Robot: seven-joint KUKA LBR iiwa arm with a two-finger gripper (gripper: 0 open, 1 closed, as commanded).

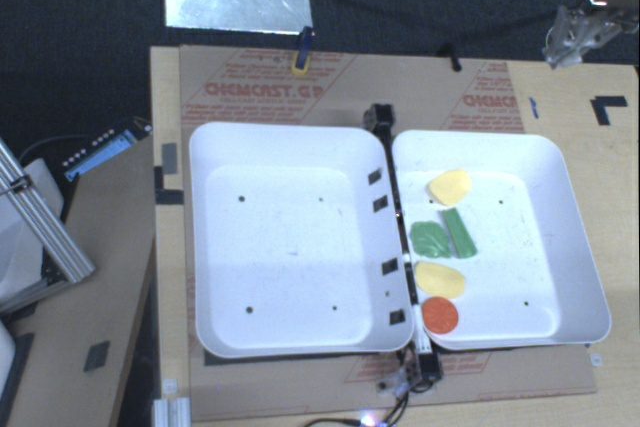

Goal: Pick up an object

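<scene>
Objects cluster along the right bin's left side: yellow piece, green pieces, another yellow piece, orange disc (nearest the front). End effector hangs over the tabletop's far right corner, grip unreadable

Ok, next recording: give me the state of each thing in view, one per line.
end effector: raised beyond the bins, nothing visibly held
upper yellow piece: lying in right bin
green pieces: lying together, touching
lower yellow piece: lying flat
orange disc: lying near bin's front edge
</scene>
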